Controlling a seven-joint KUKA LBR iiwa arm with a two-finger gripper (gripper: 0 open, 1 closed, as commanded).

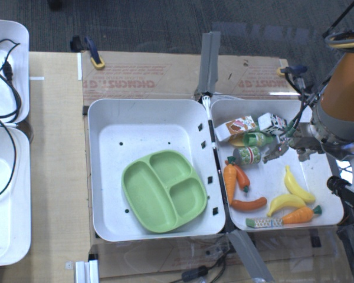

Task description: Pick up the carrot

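Carrot (230, 183): orange, tapered, green-topped, lying in the right bin (333, 214).

Two carrots lie in the right bin. One carrot (230, 183), orange with a green top, lies lengthwise by the bin's left wall. The other carrot (299, 215) rests near the front right corner.
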